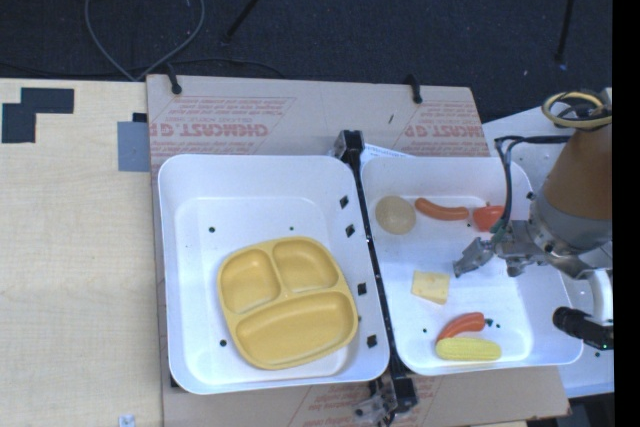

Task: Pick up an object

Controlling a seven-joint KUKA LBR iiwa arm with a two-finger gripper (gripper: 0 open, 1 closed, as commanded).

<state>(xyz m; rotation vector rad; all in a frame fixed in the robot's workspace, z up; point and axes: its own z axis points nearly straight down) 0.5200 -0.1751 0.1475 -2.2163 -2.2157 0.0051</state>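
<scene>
Right bin (520,355) — cheese wedge (431,287) lies just left of tool (478,260); finger state unclear.

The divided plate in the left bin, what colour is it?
Yellow. The divided plate shows clearly in the camera view.

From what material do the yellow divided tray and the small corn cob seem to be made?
The yellow three-compartment tray looks like moulded plastic: uniform colour, smooth rounded ridges, soft sheen. The small yellow corn cob in the right white bin is probably toy plastic or rubber, judging by its even, bright colour; too small to be sure.
</scene>
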